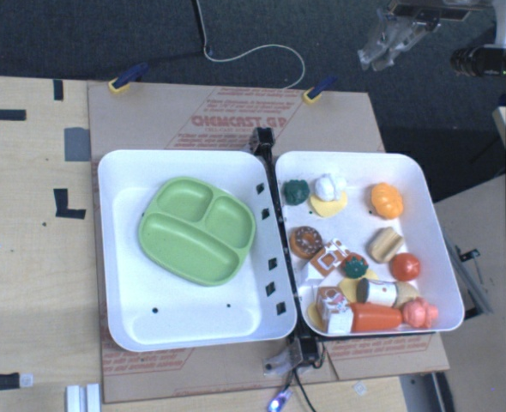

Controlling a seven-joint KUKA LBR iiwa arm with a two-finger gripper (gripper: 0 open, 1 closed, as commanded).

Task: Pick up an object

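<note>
White and heaped with toy food, the right bin [412, 172] is not yet approached; the gripper [388, 41] (spread, nothing held) is parked far beyond it. A descent is required.

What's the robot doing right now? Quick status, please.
End effector high above bench, beyond the bins. Toy food heaped in right bin, untouched. Green plate in left bin.

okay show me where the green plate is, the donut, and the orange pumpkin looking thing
green plate [198, 230]: camera view, the ridge where its compartments meet.
donut [305, 242]: camera view, its brown ring.
orange pumpkin [387, 201]: camera view, its rounded top.
</note>
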